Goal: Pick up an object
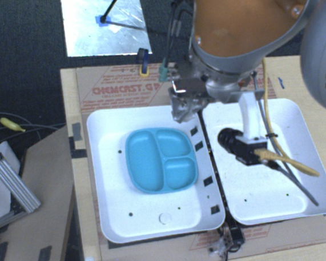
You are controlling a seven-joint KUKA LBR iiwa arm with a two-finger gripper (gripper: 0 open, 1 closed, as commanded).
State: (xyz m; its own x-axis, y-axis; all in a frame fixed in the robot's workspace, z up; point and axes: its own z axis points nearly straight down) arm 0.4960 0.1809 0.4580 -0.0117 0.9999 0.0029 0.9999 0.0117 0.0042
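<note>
Soft, even overhead light, glare on the shiny sheet [105, 20], close arm [254, 9] out of focus

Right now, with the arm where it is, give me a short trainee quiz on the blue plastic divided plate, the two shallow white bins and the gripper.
1. True or false: the blue plastic divided plate lies in the shallow white bin on the view's left.
2. Multiple choice: how many compartments does the plate have? A two, B three, C five.
3. Short answer: the grey two-finger gripper hangs above the far end of what?
Key: 1 true. 2 B. 3 the seam where that bin meets the white bin on the view's right.
</note>
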